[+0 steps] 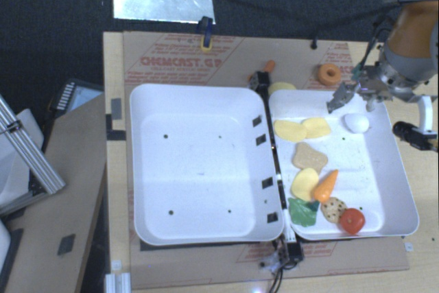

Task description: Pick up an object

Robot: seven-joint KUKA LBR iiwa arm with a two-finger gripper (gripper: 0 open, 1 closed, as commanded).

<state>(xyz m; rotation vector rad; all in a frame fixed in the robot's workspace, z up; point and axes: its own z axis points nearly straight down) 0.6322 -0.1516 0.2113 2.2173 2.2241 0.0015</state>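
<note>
The right bin (391, 168) holds several toy foods: a white egg (357, 123), two yellow chips (302, 129), a tan cracker (309, 158), a yellow piece (304, 183), an orange carrot (326, 185), a green leaf (302, 211), a speckled cookie (333, 209) and a red tomato (352, 221). My gripper (353, 101) hangs over the bin's far right corner, just above and behind the egg. Its two dark fingers (335, 102) stand apart, open, with nothing between them.
The left bin (199, 89) lies beside the right one, with dark clips along their shared edge. A small donut (330, 73) and a yellow piece (281, 87) rest on the cardboard behind the right bin. A black fixture (411, 136) sits at the right.
</note>
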